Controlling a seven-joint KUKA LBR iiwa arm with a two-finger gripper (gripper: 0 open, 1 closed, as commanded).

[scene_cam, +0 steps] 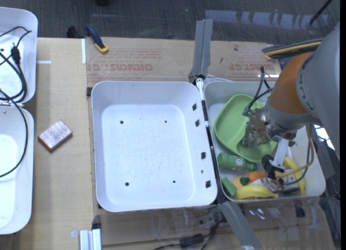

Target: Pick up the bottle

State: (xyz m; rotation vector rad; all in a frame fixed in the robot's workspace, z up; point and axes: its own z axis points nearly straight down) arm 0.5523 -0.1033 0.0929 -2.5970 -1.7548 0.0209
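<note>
Your grey KUKA arm with the orange wrist band [294, 84] reaches in from the right and hangs its two-finger gripper [253, 137] down into the right-hand shallow white bin [212, 108]. The jaws point down at the inside of a lime-green plastic plate [233, 122], which leans tilted against the bin's left wall, probably because the clutter below props it up. I cannot tell from this slant whether the jaws are released or clenched; nothing shows between them.

The target, a small green plastic bottle lying on its side [237, 162], rests on the bin floor just below the plate's lower rim, neck toward the right. It sits just below the gripper in the view, apart from it; no contact visible.

Just beside the bottle:
- yellow banana-shaped toy [254, 191], near the bin's front wall
- small orange piece [256, 176], between bottle and banana
- a second yellow piece [294, 169] further right, partly behind black cabling

The left-hand shallow white bin [102, 135] sits against the right one on the wooden table [65, 81]. A small brick-patterned block [54, 135] lies on the table, well apart to the left.

Judgement: the grasp is not made. The gripper looks aimed at the plate rather than the bottle, so you should expect a correction toward the bin's front. Risk: jaws catching the plate rim or the banana.
</note>
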